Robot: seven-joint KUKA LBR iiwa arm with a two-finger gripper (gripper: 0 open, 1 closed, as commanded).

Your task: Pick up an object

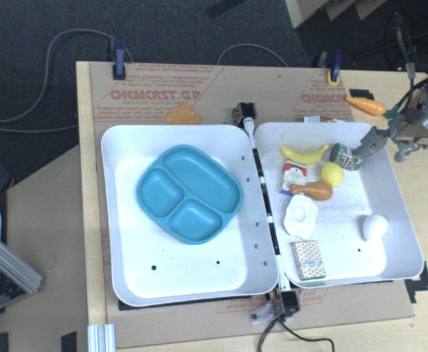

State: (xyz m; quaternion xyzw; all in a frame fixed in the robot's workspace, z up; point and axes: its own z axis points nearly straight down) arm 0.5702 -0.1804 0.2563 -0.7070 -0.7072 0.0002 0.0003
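Camera view is taken from above the bench, and nearest to it, in the right bin (404,251), a small patterned box (308,259) is seen by the front rim. Behind it a fried-egg toy (300,215) and a white egg (374,226) are found, well apart. Farther back, a brown drumstick (313,191), a red-and-white packet (293,175), a lemon (332,174) and a banana (304,153) are clustered together. A dark can (344,155) is lying just beside the gripper (366,147) at the bin's far right; whether the gripper is open or closed cannot be told. A blue divided plate (189,193) is held in the left bin (126,255). Beyond the bins, a carrot (366,106) is lying on the board.
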